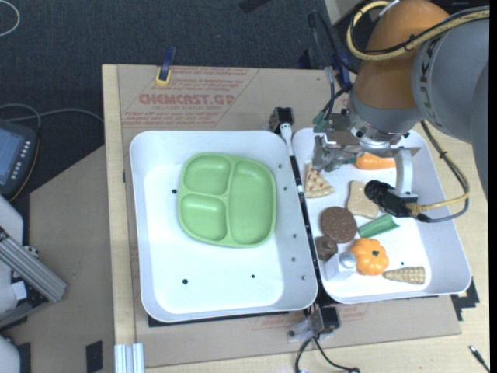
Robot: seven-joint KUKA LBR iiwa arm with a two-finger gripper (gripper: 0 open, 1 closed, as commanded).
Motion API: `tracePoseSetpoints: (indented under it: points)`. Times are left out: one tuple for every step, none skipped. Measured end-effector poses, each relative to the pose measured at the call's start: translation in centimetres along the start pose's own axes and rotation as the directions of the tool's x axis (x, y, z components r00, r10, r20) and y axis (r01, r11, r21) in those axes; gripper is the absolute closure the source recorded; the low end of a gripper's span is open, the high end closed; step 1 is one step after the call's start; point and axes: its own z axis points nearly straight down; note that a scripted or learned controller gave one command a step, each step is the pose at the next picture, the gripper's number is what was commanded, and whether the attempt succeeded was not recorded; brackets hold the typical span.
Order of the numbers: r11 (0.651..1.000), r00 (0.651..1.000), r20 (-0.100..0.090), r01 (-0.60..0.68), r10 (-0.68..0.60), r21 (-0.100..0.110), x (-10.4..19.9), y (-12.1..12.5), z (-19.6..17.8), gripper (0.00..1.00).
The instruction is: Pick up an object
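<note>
Objects: a heap of toy food lies in the right bin — a pizza slice by the bin's left wall, a round brown patty below it, a smaller brown piece beside the patty, an orange pumpkin, a green piece just above the pumpkin, a waffle cone near the front rim, a tan cracker-like piece, and an orange carrot-like piece partly under the wrist.
Left bin: the left bin holds a pale green divided plate with three compartments, lying flat near the bin's middle.
Bench: both white bins sit side by side, walls touching, on a tan cardboard sheet printed with red lettering; a yellow-and-blue clamp grips its far edge.
Room: dark carpet floor around the bench; a dark screen device and cables at the left edge; metal framing at the lower left.
Gripper: the gripper hangs over the far left part of the right bin, just above the pizza slice and beside the carrot-like piece. Whether its jaws are parted or closed cannot be told — the metal head hides them — and nothing can be seen held.
Arm: the arm reaches in from the right, its grey body and orange band above the wrist, pointing steeply down into the bin; yellow and black cables loop around it.
</note>
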Motion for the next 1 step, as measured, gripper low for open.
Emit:
tracePoseSetpoints:
  points:
    - [1.000,1.000,0.001,-0.001,0.001,-0.007,-1.06,0.70,-1.67,1.00]
